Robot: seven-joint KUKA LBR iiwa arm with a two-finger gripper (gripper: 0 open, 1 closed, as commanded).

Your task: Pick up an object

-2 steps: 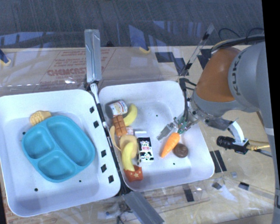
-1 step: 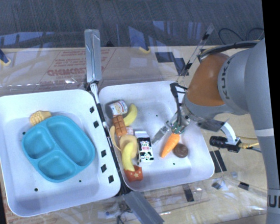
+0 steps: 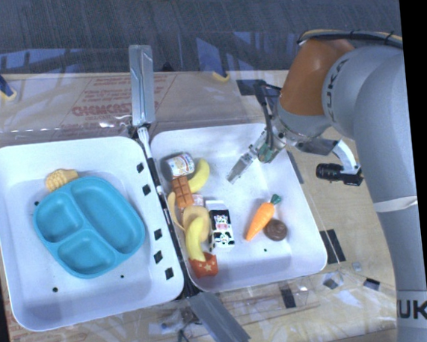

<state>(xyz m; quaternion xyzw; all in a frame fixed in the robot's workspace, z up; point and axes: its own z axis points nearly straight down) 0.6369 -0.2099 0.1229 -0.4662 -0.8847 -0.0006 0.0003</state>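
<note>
The right bin [image 3: 300, 250] holds a small tin can [image 3: 180, 164], a banana [image 3: 199, 175] beside it, and a second banana [image 3: 197, 233] lying over a red piece [image 3: 205, 266]. A little milk carton with a cow print [image 3: 220, 228], a carrot [image 3: 258, 219] and a brown round piece [image 3: 276, 230] lie nearer the front. My gripper [image 3: 238, 172] hangs over the bare floor of this bin, right of the upper banana and above the carrot. Nothing is seen in its grasp.
The left bin [image 3: 30, 297] holds a blue divided plate [image 3: 91, 223] and a yellow corn piece [image 3: 61, 177] at its upper left. The grey arm with its orange band [image 3: 313, 78] reaches in over the right bin's far right corner. A ridge [image 3: 156, 202] separates the bins.
</note>
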